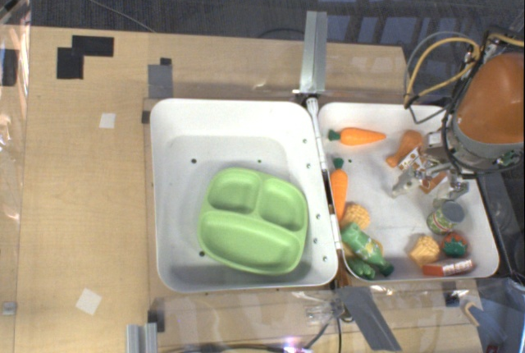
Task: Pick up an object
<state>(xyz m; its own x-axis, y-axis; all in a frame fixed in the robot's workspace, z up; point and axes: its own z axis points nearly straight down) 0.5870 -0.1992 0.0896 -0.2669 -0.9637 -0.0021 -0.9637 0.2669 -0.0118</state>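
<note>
The right bin (385,115) holds toy foods. An orange carrot (358,136) lies at the back left and a second carrot (338,192) lies along the left wall. A brown drumstick-like piece (404,148) sits just left of the gripper. A small can (445,219) stands below it. Corn pieces (355,217) (424,248), a green vegetable (367,250), a tomato (455,245) and a red stick (451,268) lie along the front. My gripper (430,181) hangs over the right middle of this bin, open, its metal fingers (404,182) spread. I see no object clamped between them.
The left bin (172,179) holds a green divided plate (253,220). A metal divider (321,179) separates the bins. The arm's orange band (492,101) and its cables (431,68) hang over the right bin's back right corner.
</note>
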